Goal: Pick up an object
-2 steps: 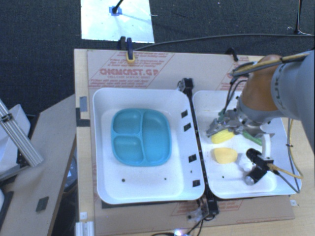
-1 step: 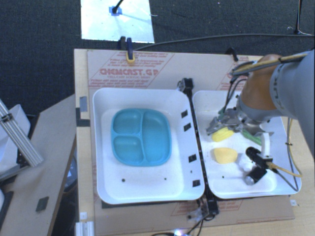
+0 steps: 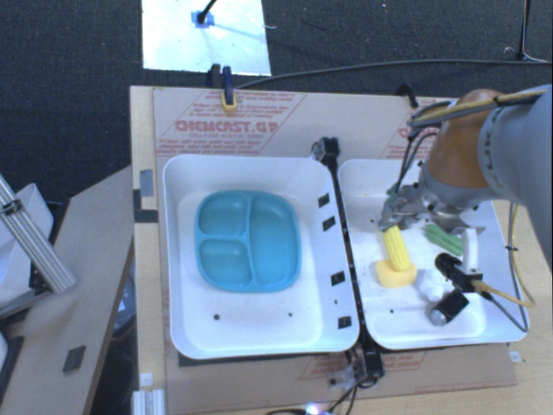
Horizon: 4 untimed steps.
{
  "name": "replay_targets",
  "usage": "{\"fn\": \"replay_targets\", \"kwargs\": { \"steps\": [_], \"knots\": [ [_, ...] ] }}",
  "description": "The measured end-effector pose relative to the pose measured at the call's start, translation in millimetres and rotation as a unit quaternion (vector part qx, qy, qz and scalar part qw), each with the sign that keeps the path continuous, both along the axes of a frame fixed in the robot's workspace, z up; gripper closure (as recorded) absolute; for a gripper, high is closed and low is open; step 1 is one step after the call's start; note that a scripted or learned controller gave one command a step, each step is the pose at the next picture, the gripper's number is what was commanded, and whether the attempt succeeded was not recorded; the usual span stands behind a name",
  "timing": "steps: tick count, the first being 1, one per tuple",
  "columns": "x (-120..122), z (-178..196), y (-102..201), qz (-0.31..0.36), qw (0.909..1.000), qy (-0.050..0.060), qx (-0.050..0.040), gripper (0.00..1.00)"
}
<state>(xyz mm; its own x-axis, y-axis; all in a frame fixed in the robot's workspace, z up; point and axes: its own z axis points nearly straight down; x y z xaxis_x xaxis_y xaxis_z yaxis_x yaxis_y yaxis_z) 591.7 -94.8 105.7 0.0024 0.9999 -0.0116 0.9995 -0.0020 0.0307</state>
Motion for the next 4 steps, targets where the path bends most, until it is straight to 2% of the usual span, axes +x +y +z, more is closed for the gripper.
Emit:
{"fn": "replay_targets", "kwargs": {
  "steps": [1, 2, 3, 4],
  "knots": [
    [3.9, 60.7, 8.3, 0.004, 0.9999, 0.012, 0.0055, 1.00],
    [-4.2, 113.6, 5.9, 0.003, 0.9999, 0.012, 0.0054, 1.00],
    [-2.9, 141.0, 5.8, 0.003, 0.9999, 0.013, 0.0056, 1.00],
    [-10.7, 129.2, 64.7, 0.006, 0.9998, 0.015, 0.0068, 1.00]
  ]
}}
